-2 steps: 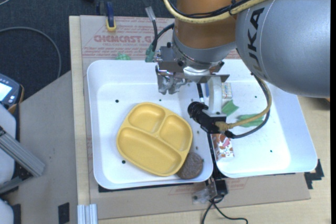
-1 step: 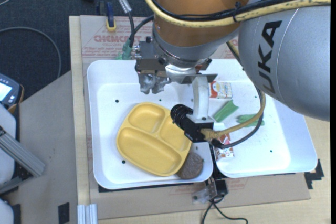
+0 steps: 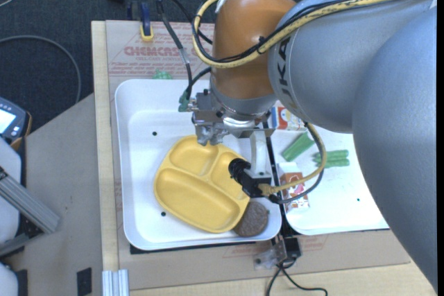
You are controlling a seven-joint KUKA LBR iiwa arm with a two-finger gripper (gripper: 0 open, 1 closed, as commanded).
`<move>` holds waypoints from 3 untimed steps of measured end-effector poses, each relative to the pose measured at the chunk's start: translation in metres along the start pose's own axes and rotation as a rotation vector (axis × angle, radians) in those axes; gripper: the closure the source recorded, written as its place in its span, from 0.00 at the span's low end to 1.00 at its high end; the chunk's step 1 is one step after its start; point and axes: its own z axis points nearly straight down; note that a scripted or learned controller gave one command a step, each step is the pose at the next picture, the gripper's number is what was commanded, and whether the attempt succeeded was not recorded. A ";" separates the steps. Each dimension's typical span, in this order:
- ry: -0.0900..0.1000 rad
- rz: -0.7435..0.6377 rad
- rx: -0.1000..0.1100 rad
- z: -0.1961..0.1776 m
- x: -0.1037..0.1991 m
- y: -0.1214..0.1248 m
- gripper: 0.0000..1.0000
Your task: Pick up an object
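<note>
Left bin (image 3: pixel 132 149): one yellow tray (image 3: pixel 198 187), lying flat on the bin floor in the near right part, set at a diagonal to the bin walls. It looks like moulded plastic, glossy, with rounded corners and a raised rim. Ridges split it into compartments: a long one along its lower-left side and smaller ones toward the upper right. Its colour is an even butter yellow with no markings I can make out. The gripper (image 3: pixel 207 129) is down over the tray's far edge, right at the rim. The wrist above blocks my line of sight, so I cannot tell whether the pincer is spread or pressed together, or whether it has any hold on the tray. A brown-grey lump (image 3: pixel 253 218) sits in the near right corner of the same bin, touching the tray's near end. In the right bin (image 3: pixel 347 218) I note two green pieces (image 3: pixel 300 146) close together and a printed packet (image 3: pixel 295 192) with red on it near the shared rim.
</note>
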 end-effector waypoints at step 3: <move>0.011 -0.019 -0.012 -0.136 0.010 -0.041 1.00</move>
